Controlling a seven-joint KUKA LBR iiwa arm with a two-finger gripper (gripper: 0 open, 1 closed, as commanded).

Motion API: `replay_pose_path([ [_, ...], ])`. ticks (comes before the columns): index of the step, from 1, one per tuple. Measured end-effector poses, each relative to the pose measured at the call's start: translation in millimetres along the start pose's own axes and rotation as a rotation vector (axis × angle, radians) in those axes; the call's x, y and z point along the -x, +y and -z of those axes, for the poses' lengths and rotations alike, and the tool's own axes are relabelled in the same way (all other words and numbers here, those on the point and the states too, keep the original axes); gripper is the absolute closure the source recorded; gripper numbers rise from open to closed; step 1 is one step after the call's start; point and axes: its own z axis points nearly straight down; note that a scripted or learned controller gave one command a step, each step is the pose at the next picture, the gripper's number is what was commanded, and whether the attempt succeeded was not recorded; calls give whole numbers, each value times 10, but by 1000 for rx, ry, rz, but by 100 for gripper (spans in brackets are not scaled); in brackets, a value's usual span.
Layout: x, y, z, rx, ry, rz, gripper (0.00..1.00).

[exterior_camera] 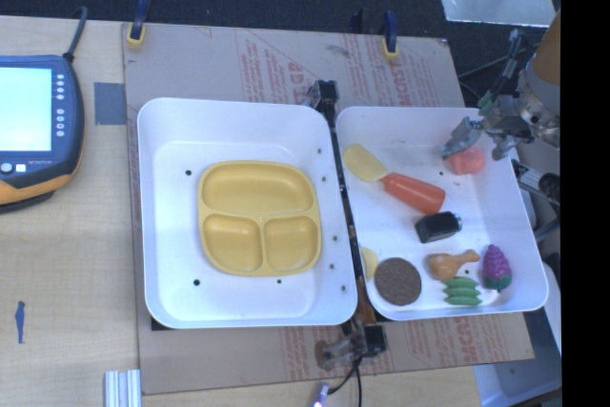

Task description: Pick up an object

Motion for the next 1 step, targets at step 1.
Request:
replay_pose_path([
  [1,-690,-272,-921,-3,0,2,0],
])
